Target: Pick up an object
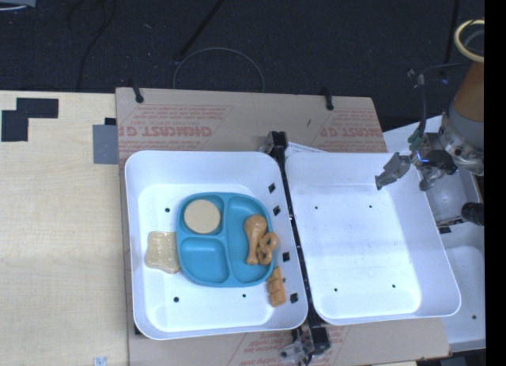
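Observation:
A blue divided plate [207,263] lies in the left bin [150,175]. On the plate rest a round tan disc [202,216] and a tan pretzel-like piece [259,239]. A pale bread-like piece [162,251] lies against the plate's left edge, and a small brown piece [276,287] sits at its lower right. My gripper [411,175] hovers over the upper right corner of the right bin [371,309], far from all these objects. It is open, with nothing between its fingers.
The two bins meet at a black divider [289,226]. Cardboard [237,123] lies under the bins. A wooden bench top [55,238] extends to the left. Cables run along the arm at the right.

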Controlling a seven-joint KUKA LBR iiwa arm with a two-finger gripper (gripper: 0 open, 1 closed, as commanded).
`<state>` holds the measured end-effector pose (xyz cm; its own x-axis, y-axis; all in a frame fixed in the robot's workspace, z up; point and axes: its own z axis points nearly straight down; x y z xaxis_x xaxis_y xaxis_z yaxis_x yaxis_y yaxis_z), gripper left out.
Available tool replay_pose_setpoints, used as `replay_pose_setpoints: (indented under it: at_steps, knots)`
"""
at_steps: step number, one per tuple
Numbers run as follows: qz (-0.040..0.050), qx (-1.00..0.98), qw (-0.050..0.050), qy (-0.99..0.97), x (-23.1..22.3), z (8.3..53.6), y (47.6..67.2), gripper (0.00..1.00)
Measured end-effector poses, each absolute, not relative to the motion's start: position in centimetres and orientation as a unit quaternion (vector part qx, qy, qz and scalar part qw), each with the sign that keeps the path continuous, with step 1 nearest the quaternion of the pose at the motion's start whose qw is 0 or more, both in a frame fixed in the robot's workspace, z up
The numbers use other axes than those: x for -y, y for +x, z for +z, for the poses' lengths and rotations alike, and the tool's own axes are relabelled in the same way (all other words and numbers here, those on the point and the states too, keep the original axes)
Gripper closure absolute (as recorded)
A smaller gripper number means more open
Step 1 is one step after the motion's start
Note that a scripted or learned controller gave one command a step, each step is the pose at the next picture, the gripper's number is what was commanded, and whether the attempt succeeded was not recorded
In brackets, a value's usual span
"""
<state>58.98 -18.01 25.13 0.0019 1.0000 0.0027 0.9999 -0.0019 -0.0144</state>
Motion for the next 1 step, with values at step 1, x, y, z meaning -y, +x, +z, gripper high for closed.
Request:
replay_pose_setpoints:
  at_steps: [1]
  knots:
    - [0.0004, 0.707, 0.0, -0.707, 18.0, 25.88, 59.21, 0.0]
